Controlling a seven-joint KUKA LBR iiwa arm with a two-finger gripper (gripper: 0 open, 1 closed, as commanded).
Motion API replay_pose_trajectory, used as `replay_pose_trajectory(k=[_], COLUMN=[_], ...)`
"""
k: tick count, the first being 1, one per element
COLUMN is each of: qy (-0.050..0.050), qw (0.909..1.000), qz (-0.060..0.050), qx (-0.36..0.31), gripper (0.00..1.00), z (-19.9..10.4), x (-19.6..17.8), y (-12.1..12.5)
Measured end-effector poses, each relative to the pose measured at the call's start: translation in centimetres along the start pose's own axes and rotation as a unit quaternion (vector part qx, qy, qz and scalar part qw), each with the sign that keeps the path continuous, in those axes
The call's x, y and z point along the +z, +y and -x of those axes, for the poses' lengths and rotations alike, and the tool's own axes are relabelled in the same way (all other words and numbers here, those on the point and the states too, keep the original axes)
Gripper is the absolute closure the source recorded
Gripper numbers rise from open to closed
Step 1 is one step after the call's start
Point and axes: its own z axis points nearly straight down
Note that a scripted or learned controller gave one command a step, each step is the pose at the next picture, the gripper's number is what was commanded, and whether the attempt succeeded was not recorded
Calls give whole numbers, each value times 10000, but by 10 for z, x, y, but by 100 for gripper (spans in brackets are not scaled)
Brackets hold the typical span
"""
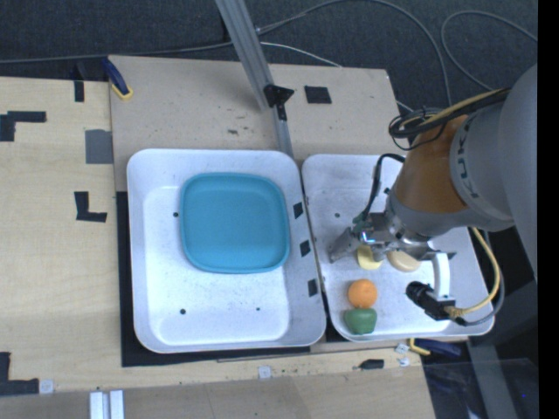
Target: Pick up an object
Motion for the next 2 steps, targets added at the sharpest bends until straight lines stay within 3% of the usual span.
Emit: replay_pose_trajectory(k=[1, 2], qy=[-15, -14], qw=[10000, 10000], qz=[54, 60], qx=[7, 5], gripper=[0, 100], z=[1, 1], x=[14, 4], y=[1, 2])
